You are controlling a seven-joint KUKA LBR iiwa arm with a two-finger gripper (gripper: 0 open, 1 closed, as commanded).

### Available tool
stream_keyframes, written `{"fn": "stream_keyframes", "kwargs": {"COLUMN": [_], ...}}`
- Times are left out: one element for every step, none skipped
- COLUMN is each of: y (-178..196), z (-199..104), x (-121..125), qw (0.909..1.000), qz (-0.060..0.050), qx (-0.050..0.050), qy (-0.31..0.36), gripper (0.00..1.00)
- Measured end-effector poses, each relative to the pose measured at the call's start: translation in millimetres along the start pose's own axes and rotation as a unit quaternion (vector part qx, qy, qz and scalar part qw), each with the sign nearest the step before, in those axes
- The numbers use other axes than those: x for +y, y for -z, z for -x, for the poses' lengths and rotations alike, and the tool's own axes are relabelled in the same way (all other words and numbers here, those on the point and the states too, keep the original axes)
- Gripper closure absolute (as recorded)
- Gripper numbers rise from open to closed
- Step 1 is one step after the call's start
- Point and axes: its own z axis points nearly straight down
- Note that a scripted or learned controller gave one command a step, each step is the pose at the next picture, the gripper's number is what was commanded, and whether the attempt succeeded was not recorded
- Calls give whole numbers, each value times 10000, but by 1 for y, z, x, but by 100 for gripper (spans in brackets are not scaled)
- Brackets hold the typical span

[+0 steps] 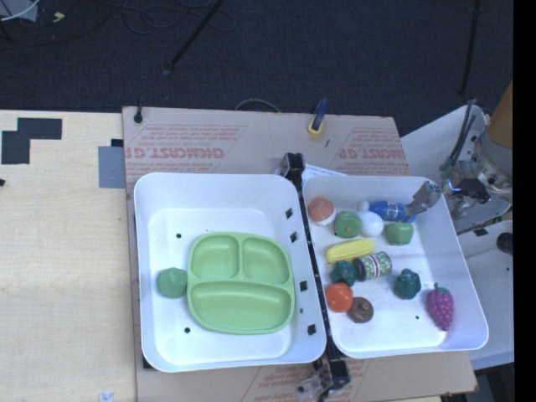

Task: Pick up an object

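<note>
Surface [59, 249] of pale wood grain, with dark floor and loose cables behind. Cardboard sheet [251, 141], brown and printed, laid flat under both bins. Left bin [151, 199], white smooth plastic with rounded corners, holding a green tray [240, 283] split into three compartments and, just beside the tray's left edge, a green ball [172, 282]. Right bin [465, 308], same white plastic, touching the left bin along a clipped seam. Arm [494, 149] at the right edge, grey with orange band, jaws [423, 198] over the right bin's upper right rim; width between them impossible to tell. Toy food scattered in the right bin: blue bottle [392, 210] just beside the jaws, yellow corn [350, 249], small jar [373, 265], purple grapes [440, 306], dark green pepper [407, 284], orange ball [338, 296], brown disc [361, 310], white egg [370, 223].
</note>
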Motion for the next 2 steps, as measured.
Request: {"fn": "stream_keyframes", "kwargs": {"y": [7,-59], "z": [0,-9], "x": [2,-1], "qw": [10000,10000], "qz": [56,25], "qx": [-14,-2], "qy": [9,17], "gripper": [0,0]}}
